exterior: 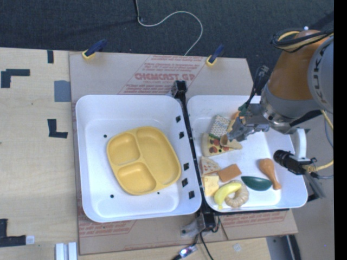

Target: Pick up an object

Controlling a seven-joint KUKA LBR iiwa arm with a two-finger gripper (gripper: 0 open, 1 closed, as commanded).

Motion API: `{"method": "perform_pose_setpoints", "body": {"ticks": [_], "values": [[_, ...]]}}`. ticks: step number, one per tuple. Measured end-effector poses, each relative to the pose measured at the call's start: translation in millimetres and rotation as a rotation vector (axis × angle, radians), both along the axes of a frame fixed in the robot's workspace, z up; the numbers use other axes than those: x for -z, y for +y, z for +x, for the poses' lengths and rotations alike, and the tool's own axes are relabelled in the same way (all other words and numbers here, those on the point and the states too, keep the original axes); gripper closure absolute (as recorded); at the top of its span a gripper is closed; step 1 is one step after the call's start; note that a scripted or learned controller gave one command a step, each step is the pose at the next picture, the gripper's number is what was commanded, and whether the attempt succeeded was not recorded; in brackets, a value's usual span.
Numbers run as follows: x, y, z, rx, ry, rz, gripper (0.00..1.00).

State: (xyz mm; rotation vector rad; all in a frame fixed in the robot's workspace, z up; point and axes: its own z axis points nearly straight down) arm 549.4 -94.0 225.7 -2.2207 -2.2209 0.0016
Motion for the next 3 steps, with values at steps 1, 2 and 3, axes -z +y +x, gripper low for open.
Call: {"method": "perform_pose_setpoints", "body": {"ticks": [1,2,3], "values": [[10,8,-4,-0.001,0.002,-0.001,1.0],[-8,8,6,-0.002,-0.001,0.0,1.0],[-1,8,-8,0.0,0.002,-0.001,1.0]]}}
